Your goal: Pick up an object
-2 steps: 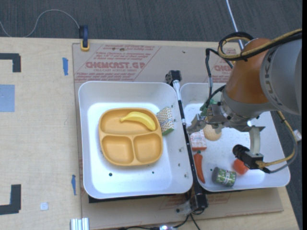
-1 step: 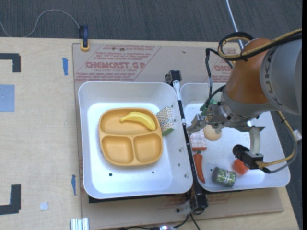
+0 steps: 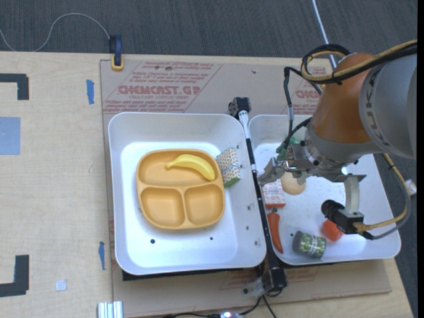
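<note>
Looking down at a slant on a wooden counter (image 3: pixel 53 197) with two white bins side by side. At left, the left bin (image 3: pixel 132 244) holds an orange divided plate (image 3: pixel 180 207); a banana (image 3: pixel 193 165) lies in its top compartment. Just right of the plate, against the bin's right wall, sits a small patterned packet (image 3: pixel 229 165). Next comes the right bin (image 3: pixel 384 244). Near its left wall lie a small red-and-white pack (image 3: pixel 273 193) and, below it, a carrot (image 3: pixel 275 231). A pale round object (image 3: pixel 293 184) sits just right of the pack, directly beneath the jaws (image 3: pixel 289 166); whether the jaws are open or closed cannot be told, and nothing is visibly between them. Lower down are a green can (image 3: pixel 309 244) on its side and a small orange-red object (image 3: pixel 332 229). The grey and orange arm (image 3: pixel 358 105) reaches in from the right.
</note>
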Robot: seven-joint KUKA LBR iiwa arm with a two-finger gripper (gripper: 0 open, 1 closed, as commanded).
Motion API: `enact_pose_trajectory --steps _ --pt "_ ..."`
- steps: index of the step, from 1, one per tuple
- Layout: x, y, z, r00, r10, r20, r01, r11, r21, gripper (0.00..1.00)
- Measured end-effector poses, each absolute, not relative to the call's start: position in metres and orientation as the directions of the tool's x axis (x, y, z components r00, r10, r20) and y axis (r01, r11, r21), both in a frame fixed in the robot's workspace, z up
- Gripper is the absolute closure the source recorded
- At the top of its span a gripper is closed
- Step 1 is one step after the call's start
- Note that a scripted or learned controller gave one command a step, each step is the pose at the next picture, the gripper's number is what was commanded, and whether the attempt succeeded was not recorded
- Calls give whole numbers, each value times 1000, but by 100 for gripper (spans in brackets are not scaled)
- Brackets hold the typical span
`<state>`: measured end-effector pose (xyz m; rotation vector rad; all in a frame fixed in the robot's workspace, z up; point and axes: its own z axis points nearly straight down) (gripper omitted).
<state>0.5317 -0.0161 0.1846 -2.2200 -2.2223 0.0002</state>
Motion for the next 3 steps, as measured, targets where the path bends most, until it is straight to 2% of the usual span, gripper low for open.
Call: enact_pose_trajectory --steps 2,3 --pt "532 -16 185 -1 1000 0 1000 1 0 0" --pt "497 -88 93 -1 1000 0 1000 1 1 0"
